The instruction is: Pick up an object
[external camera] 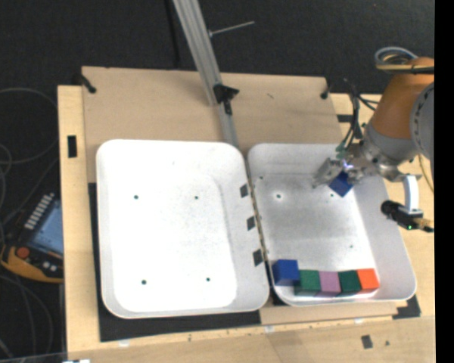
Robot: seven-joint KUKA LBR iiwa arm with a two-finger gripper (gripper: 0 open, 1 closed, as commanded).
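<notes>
The two-finger gripper [339, 174] on the grey arm hangs over the far part of the right shallow white bin [386, 274], and a small blue cube [340, 185] appears pinched between its fingers and raised clear of the floor, though the view is too coarse there to be sure. If so, the pick is largely done and only a secure lift remains. Along the near wall sit five more cubes in a row: blue [286, 271], dark green [309, 280], lilac [330, 281], green [349, 280], orange [368, 279].
</notes>
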